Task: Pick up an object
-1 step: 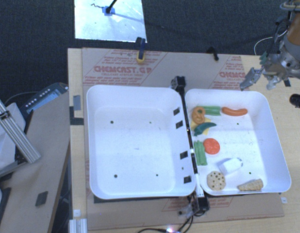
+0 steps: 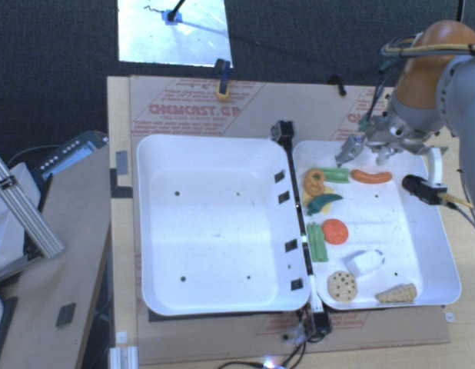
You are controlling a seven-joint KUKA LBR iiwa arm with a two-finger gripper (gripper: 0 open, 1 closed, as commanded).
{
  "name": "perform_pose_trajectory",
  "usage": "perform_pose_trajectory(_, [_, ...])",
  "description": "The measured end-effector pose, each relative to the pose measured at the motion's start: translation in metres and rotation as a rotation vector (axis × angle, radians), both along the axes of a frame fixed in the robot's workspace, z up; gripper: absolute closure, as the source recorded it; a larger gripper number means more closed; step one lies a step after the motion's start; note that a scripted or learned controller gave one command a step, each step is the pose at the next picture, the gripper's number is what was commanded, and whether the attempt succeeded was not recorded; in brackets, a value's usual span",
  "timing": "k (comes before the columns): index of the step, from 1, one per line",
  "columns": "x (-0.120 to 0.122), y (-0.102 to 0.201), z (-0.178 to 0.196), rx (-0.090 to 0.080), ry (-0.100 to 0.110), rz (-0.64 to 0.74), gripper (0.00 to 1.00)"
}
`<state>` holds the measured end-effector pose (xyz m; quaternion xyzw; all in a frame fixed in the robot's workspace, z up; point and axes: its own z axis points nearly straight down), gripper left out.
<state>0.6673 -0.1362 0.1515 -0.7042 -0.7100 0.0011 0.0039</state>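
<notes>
Here the grey two-finger gripper (image 2: 367, 151), fingers spread apart and holding nothing, hovers just above the orange toy sausage (image 2: 371, 177) in the right white bin (image 2: 437, 244)

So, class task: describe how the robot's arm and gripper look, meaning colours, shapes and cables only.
The arm is grey and rounded, with an orange band above the wrist. Thin cables loop over that band. The gripper is pale grey metal with two slim fingers. A black fitting with a cable sits beside it.

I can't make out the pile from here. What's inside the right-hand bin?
The right bin holds toy food: a sausage, a pretzel, a tomato slice, a cookie, a white cup and green pieces. Nothing appears covered.
</notes>
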Motion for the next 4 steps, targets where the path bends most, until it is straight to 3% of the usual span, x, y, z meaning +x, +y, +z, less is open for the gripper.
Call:
perform_pose_trajectory(1, [0.003,0.047,-0.056,-0.004,-0.014,-0.006,0.00])
perform_pose_trajectory(2, [-0.015,0.011,-0.050,-0.005,-0.007,-0.009,0.00])
perform_pose_trajectory(3, [0.003,-0.040,-0.064,-0.007,-0.015,-0.009,0.00])
perform_pose_trajectory(4, [0.003,0.066,0.040,-0.002,-0.016,0.004,0.00])
